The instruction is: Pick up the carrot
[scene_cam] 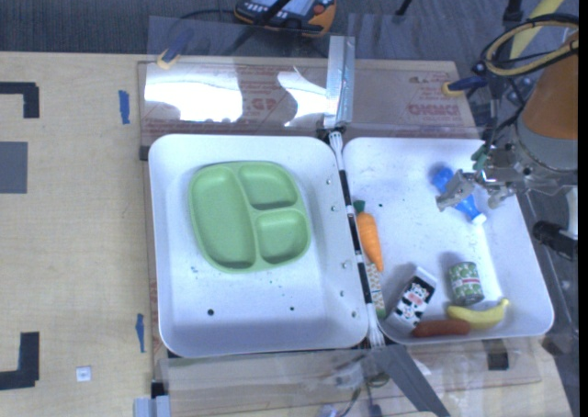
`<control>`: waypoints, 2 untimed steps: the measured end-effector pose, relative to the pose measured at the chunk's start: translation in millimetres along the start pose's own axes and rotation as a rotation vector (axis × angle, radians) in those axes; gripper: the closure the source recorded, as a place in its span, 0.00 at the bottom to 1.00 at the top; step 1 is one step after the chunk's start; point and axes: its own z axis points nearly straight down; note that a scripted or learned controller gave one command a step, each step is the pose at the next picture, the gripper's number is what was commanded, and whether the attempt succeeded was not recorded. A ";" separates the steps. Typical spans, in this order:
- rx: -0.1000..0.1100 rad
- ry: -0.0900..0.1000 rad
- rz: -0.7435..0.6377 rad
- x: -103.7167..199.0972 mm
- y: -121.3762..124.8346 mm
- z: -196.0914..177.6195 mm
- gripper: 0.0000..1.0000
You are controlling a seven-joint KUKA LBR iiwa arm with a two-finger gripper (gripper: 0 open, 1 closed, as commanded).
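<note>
Left of the gripper (pixel 475 187), whose finger spacing cannot be told, the carrot (pixel 369 236) lies along the right bin's (pixel 533 250) inner wall; approach vertically, closing across its width.

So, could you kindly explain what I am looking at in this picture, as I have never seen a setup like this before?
Gladly. One fixed camera looks down at a slant on a bench bearing two shallow white bins side by side. The left bin holds a green divided plate. The right bin holds toy food: a carrot against its left wall, a small can, a banana, a red sausage-like piece, a cow-print carton and a blue item. The machine is a robot arm, grey with an orange band, reaching in from the right. Its two-finger gripper sits over the right bin's far right, beside the blue item and well apart from the carrot it should pick up. I cannot see anything held.
</note>
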 end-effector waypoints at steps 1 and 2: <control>-0.003 -0.002 -0.020 -10.2 -13.1 -41.7 0.00; -0.014 -0.003 0.037 41.5 -90.0 96.5 0.00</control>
